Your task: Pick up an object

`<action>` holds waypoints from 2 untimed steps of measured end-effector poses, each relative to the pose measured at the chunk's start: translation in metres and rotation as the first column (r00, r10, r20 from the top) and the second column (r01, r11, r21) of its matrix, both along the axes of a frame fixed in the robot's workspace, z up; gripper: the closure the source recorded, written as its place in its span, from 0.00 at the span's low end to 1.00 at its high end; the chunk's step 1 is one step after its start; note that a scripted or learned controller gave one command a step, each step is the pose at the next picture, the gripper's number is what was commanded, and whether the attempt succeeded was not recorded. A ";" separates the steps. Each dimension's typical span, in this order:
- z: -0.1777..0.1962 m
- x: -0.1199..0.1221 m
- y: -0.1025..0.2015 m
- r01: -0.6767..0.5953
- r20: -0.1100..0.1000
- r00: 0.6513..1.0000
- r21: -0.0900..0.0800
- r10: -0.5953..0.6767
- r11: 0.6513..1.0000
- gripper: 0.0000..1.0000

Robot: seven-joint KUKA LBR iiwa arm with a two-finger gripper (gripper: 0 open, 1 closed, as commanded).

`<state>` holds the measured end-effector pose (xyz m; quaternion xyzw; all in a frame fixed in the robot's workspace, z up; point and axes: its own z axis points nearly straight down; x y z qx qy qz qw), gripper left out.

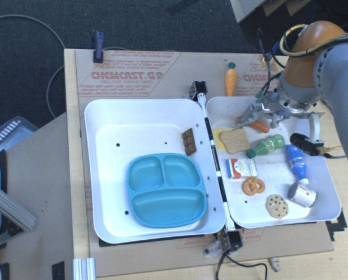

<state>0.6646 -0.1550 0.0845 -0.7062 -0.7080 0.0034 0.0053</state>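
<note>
Blue tray (165,190) sits nearest, in left bin (104,156), brown choc piece (189,142) by that bin's right wall. Right bin (322,182) holds bread (235,140), green bottle (266,146) w/ long axis running left-right, cap end left, blue bottle (295,161), cookie (276,206), pretzel (253,186). Gripper (266,113) hangs over bin's top edge by small orange item (257,125); can't tell how far open or if holding anything

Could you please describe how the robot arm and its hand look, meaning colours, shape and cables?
The arm is thick, rounded and grey, with an orange band above the wrist. Yellow and dark cables loop beside that band. Below it sits a round metallic wrist part, and the hand is made of small silver-grey metal pieces. I can read no markings on it.
</note>
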 end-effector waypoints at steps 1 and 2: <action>0.010 0.001 0.001 -0.001 0.002 1.000 0.000 0.001 1.000 1.00; 0.119 0.003 0.055 0.001 0.016 1.000 -0.003 -0.001 1.000 1.00</action>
